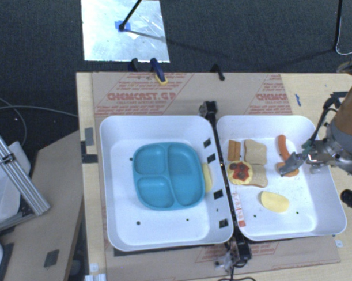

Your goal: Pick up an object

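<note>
The arm (pixel 344 138) reaches in from the right and the gripper (pixel 287 165) is down in the right bin (pixel 326 221), right at the sausage (pixel 283 146). Are the fingers apart or together? From this angle I cannot tell, and no item shows between them. The sausage lies near the bin's back right, its lower end meeting the gripper tip. To its left sit a slice of bread (pixel 256 152) and a small brown stick (pixel 234 150), with a pizza slice (pixel 243 172) just below them. A yellow chip (pixel 274 201) lies alone nearer the front. Over in the left bin (pixel 118 225), a blue divided plate (pixel 168 175) rests in the middle, all on the tabletop (pixel 94 105).
</note>
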### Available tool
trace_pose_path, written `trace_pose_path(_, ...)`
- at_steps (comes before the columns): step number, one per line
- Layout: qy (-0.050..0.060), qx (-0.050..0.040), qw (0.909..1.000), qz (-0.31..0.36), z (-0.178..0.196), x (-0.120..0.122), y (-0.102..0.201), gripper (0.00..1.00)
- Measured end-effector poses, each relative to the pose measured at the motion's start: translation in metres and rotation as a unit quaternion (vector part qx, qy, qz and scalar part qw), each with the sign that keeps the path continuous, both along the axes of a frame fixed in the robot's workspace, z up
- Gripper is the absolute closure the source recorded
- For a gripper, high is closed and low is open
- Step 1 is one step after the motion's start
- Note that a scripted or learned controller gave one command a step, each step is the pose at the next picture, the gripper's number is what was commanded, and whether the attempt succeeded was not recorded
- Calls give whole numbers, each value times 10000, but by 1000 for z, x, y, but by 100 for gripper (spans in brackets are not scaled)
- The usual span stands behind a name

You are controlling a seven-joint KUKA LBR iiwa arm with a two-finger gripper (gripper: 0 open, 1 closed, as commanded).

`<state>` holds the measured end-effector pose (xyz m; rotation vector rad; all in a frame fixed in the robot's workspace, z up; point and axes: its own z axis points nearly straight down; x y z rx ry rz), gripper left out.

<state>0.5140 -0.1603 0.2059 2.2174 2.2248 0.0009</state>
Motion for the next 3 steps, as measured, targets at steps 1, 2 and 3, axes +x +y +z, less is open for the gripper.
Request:
trace_pose_path(1,-15,-2,10000,15,11,1,0,100)
trace_pose_path(2,-34,1,10000,31,63,1,48,100)
trace_pose_path(3,-11,-1,10000,-3,60,0,45,0)
